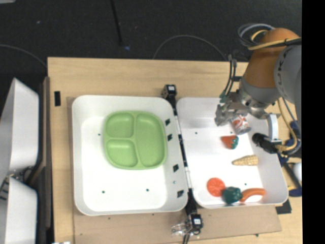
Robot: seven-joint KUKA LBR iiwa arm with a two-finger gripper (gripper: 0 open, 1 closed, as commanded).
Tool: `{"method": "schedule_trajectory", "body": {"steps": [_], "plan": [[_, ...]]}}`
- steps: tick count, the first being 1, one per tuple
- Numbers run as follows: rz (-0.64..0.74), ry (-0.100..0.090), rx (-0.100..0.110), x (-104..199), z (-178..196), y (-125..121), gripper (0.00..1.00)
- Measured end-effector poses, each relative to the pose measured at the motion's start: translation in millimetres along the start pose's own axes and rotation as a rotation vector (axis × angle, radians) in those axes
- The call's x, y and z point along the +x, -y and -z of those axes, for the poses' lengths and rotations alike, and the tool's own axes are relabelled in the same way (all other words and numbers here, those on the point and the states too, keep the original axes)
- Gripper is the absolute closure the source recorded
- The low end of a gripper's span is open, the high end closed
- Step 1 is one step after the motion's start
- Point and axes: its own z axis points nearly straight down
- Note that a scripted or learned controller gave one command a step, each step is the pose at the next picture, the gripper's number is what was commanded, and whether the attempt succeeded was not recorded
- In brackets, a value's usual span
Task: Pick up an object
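Closest to the camera, at the near edge of the right bin [203,128], sit a dark green toy [232,194], an orange disc [216,186] and an orange carrot-like piece [253,192], all well below the gripper [229,115]. A red-and-white can [240,123] is right at the fingertips, tilted, but I can't tell if it's actually gripped or how the gripper is set. The strawberry [230,142] lies just below, then a cone [246,161] lying crosswise. The green divided plate [135,139] is off in the left bin [86,151].

Plastic bins on a pale wood desk

Both white bins [81,151] look like smooth, faintly glossy plastic. The green divided plate [135,139] is matt plastic. The desk [127,75] shows light, unvarnished-looking wood. The tool [229,113] appears dull grey metal
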Motion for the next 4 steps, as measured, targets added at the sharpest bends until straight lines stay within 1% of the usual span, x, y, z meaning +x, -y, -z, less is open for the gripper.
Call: {"method": "schedule_trajectory", "body": {"steps": [2, 3, 4], "plan": [[0.000, 0.000, 0.002, -6, 94, 2, 1.00], [0.003, -0.002, 0.005, 39, 97, -4, 1.00], [0.005, -0.003, 0.008, 98, 85, -11, 1.00]]}}
